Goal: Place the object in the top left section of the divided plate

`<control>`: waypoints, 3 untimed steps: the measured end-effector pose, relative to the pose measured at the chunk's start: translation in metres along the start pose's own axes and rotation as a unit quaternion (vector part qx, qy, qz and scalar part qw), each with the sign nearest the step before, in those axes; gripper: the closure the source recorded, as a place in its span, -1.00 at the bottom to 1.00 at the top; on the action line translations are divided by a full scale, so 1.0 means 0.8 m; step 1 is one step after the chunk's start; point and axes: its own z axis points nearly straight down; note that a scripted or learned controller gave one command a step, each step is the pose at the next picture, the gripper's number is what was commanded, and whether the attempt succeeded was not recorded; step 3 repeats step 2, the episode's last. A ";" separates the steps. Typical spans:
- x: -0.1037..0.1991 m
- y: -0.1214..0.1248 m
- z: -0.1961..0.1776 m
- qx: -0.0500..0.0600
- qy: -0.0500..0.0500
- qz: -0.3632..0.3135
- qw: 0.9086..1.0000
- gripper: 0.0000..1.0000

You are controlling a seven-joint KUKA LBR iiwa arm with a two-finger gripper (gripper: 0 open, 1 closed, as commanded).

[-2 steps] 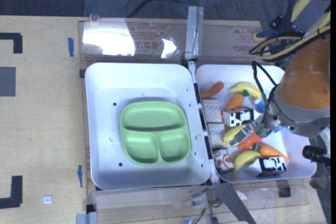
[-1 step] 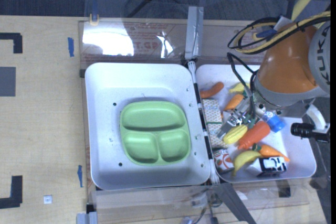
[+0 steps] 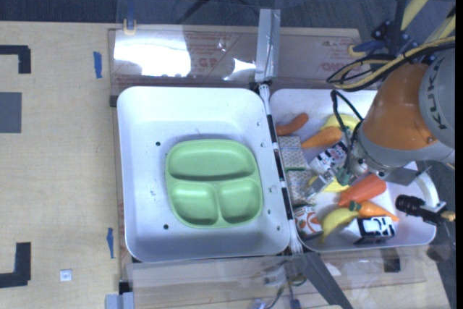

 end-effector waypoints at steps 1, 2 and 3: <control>0.069 -0.017 -0.106 0.002 0.000 -0.023 1.000 -1.00; 0.069 0.036 -0.106 0.002 -0.001 0.024 1.000 -1.00; 0.069 0.036 -0.106 0.002 -0.001 0.024 1.000 -1.00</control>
